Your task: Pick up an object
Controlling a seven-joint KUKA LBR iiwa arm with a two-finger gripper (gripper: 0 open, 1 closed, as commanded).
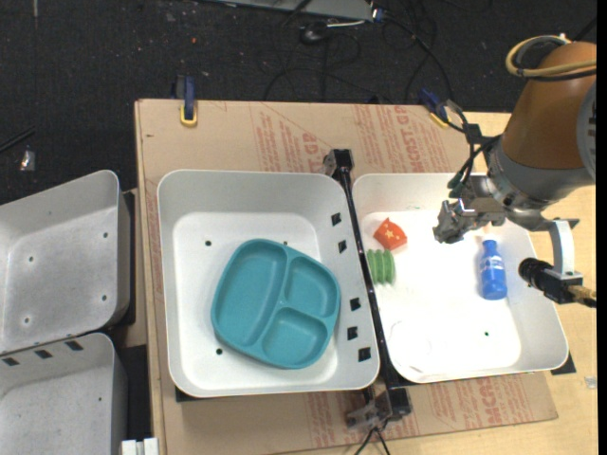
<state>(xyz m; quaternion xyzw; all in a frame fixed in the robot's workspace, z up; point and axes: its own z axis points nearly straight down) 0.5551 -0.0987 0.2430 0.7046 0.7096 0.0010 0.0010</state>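
In the right bin [455, 363] lie a red piece [390, 234], a green ribbed piece [381, 266] just below it, and a small blue bottle [491, 269] further right. My gripper [450, 228] hangs over the bin's upper middle, between the red piece and the bottle, a little to the right of the red piece. Nothing shows between its dark fingers, and their state is unclear from this angle.
The left bin [180, 282] holds a teal divided plate [276, 302]. A black divider [356, 254] runs between the bins. White trays [57, 254] lie off the bench at the left. The arm's orange band [555, 102] looms over the right bin's far corner.
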